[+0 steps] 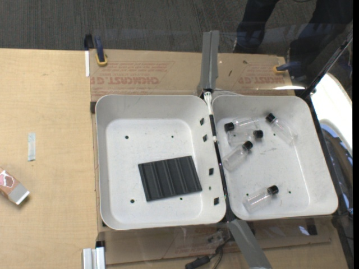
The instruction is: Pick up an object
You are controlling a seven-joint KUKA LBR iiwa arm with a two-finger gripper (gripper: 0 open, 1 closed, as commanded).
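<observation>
A black ribbed rectangular pad [170, 177] lies flat in the left bin [112, 150], a little right of its middle. The right bin [314, 167] holds several small clear vials with black caps: one near the bin's top left [238, 125], one at the top right [279, 127], one in the middle [238, 154], and one toward the front [261, 196]. A loose black cap [258, 134] sits among the upper vials.
The two bins meet at a hinged divider [213, 144] with small black clips. Brown cardboard [168, 74] lies behind the bins, held by clamps. On the wooden bench to the left lie a small grey strip [31, 147] and a red-and-white object [12, 187].
</observation>
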